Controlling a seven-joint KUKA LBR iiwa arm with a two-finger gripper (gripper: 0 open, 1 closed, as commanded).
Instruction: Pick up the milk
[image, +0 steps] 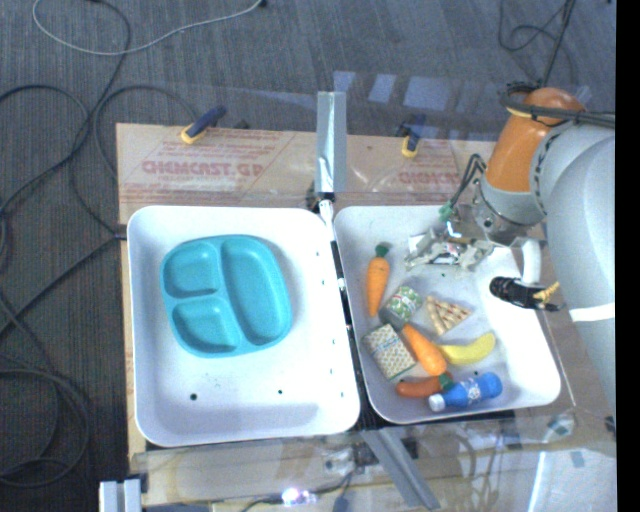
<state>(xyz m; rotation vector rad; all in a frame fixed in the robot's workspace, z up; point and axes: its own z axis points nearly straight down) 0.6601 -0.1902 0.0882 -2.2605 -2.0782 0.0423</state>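
Two shallow white bins sit side by side on the wooden counter (150, 170), and we take the right-hand white bin (545, 385) as our landmark. Inside it, near its front edge, we see the small blue-and-white plastic milk bottle (466, 392) lying on its side. Touching the bottle's far side lies an orange-red toy sausage (418, 386), and just behind the bottle rests a yellow toy banana (470, 349). Further back in the same bin we find a tan waffle-patterned block (387, 349), a short orange toy carrot (424, 349) beside it, a green-and-white wrapped roll (404, 302), a triangular tan cracker piece (447, 314), and a long orange carrot with a green top (376, 282) lying along the bin's left wall.

Over the bin's far right corner we see the grey arm with its orange band (520, 150), and its metal claw (447, 244) hangs well apart from the milk bottle. We cannot tell how the claw stands; nothing shows between its tips.

Left of our landmark bin, the left-hand white bin (150, 400) holds a turquoise plastic tray with three compartments (228, 294).
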